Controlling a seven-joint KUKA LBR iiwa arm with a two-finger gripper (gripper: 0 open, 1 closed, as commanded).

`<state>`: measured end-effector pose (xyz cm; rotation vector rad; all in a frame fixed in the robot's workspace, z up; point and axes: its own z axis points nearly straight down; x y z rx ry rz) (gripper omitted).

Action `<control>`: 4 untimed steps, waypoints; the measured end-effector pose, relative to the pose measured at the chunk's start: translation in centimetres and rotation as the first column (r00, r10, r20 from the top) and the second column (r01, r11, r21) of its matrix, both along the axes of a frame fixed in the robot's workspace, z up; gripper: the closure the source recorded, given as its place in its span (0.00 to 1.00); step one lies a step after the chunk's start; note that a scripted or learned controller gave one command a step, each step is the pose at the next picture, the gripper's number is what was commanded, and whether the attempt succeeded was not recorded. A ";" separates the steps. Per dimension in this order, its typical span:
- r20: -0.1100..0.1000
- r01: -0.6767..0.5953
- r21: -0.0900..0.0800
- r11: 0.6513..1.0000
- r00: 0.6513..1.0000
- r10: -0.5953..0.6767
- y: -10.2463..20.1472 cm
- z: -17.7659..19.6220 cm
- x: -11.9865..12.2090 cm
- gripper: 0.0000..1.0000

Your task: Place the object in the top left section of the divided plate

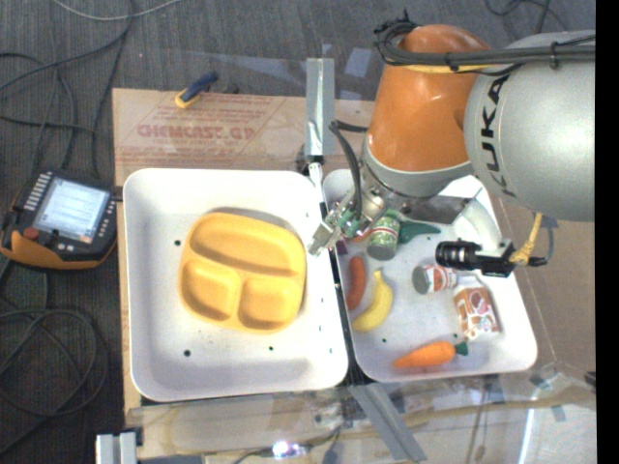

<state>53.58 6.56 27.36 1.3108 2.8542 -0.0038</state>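
Two white bins (145, 356). One yellow divided plate (245, 270) (three sections). One banana (374, 303), one carrot (426, 356), one sausage (356, 280), two small cans (435, 278), one printed carton (476, 313).

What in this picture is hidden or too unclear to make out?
- Pincer, camera view: small and partly under the arm's wrist; whether it grips anything cannot be told.
- Right bin: its upper part is covered by the orange and grey arm.
- Green can: half hidden beneath the wrist.
- Small packet: label too small to read.
- Yellow divided plate: fully visible.
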 end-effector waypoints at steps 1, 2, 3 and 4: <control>-0.003 -0.269 0.004 0.963 0.963 0.269 2.8 -8.2 -4.3 1.00; 0.016 0.019 0.012 1.000 1.000 -0.019 4.9 -18.0 -4.7 1.00; 0.007 -0.212 -0.004 0.977 0.977 0.212 7.8 -16.7 -3.9 1.00; -0.001 -0.218 0.001 0.976 0.976 0.218 11.9 -7.7 -5.3 1.00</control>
